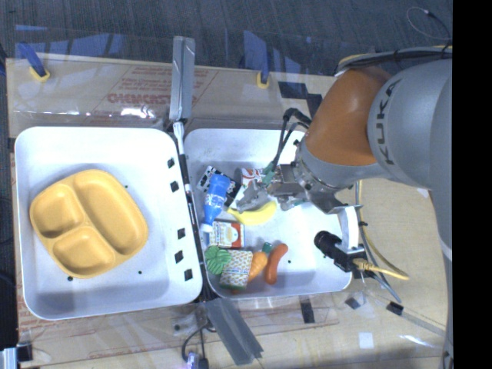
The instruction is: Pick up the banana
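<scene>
Banana (259,214) lies in the right white bin (307,279), just under the gripper (257,198); whether its pincer is clenched I cannot tell. A yellow divided tray (87,221) sits in the left bin (46,298). Beyond the bench (92,91) is dark carpet (231,6).

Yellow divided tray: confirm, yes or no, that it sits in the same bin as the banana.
No: the yellow divided tray lies in the left bin, while the banana lies in the right bin.

We count two white bins (38,298), one yellow tray (88,221), one banana (257,215), one carrot (258,265), one sausage (275,261), one blue bottle (217,193).
</scene>
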{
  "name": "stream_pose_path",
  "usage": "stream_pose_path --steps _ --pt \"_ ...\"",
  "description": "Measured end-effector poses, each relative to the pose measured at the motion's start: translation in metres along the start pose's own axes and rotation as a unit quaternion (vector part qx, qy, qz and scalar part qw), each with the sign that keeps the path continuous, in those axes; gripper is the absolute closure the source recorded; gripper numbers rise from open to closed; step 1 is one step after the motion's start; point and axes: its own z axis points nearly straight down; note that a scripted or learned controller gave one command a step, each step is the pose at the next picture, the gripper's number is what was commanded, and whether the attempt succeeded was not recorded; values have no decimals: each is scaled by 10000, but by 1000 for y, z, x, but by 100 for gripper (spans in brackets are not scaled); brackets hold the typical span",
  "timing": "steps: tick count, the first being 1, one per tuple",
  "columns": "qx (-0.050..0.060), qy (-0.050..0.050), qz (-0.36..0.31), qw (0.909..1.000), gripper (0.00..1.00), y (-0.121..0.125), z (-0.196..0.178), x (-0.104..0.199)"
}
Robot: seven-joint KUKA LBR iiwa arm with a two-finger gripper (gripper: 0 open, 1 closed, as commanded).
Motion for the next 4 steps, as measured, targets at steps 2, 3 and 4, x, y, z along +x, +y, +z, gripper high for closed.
stream_pose_path --steps 2,3,4 --pt "-58 -16 519 9986 100 11 111 -48" --pt "-19 -8 -908 9959 100 25 101 -24" --pt "-10 3 -285 9996 100 -2 124 -73"
